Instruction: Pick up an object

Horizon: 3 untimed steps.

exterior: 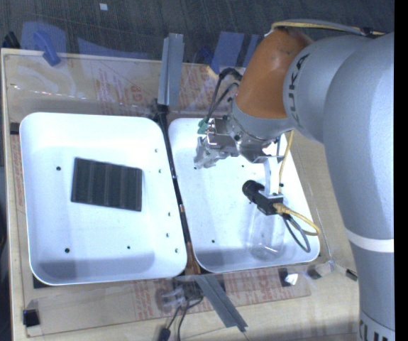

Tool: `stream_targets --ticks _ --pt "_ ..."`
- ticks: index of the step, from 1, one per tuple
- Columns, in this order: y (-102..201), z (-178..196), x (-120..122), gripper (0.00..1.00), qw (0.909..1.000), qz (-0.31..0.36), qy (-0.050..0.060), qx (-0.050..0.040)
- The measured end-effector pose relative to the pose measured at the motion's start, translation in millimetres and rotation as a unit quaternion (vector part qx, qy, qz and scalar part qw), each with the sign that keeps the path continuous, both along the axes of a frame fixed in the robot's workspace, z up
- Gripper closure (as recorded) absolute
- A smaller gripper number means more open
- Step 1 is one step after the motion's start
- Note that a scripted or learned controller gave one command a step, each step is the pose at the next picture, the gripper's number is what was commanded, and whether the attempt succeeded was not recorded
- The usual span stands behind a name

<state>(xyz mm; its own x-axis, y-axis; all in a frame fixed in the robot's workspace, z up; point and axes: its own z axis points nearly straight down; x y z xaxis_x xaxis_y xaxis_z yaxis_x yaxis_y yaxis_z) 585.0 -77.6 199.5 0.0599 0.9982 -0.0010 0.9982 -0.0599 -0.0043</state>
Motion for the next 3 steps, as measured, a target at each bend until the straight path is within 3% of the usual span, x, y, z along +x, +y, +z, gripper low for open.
stream_targets --ticks 1,2,3 --pt "-87 40 38 1.0 0.9924 0.123 -0.003 -0.0004" --pt "-106 -109 34 1.0 0.9998 0.021 0.0 0.0007" --pt "-107 -108 34 0.0 0.9998 0.021 0.0 0.0004"
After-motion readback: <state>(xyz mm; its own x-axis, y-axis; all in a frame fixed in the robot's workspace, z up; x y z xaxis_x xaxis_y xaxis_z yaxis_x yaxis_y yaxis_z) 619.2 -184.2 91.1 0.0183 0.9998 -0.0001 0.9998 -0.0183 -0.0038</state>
